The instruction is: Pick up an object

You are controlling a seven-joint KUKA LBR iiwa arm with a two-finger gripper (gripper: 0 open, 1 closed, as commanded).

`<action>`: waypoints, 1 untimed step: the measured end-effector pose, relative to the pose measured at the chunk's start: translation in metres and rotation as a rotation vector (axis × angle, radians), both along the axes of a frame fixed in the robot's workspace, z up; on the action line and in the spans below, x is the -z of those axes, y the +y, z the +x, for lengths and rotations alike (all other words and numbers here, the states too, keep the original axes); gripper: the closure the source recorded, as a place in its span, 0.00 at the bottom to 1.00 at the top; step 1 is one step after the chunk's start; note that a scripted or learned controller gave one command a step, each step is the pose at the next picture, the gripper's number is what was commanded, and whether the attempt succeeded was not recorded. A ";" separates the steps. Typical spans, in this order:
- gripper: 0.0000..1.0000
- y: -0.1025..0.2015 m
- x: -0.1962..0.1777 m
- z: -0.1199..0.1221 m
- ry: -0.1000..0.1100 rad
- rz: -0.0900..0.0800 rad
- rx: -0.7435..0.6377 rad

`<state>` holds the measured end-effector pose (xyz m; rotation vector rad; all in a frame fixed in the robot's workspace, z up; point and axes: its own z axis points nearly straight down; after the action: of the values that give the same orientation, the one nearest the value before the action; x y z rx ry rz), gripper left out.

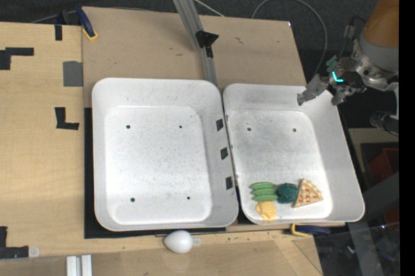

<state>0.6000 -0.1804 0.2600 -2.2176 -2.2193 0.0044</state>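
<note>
In the right bin (pixel 337 138), four toys (pixel 285 194).

Down in the near corner of the right bin (pixel 337 138), four small toy foods sit huddled together. The green pods (pixel 262 189) lie flat, two or three ridged strips stacked side by side, long axis running left to right. Just below them, touching, sits the yellow piece (pixel 266 209), possibly a corn cob, though it is too small to be sure. The dark green lump (pixel 286 191) rests right of the pods, pressed between them and the pizza slice (pixel 307 194), an orange-crusted wedge lying flat, its point aimed up.
</note>
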 end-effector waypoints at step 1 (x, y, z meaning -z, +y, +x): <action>0.00 0.000 -0.002 0.001 -0.003 -0.001 -0.001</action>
<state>0.6007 -0.1804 0.2623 -2.2184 -2.2234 0.0020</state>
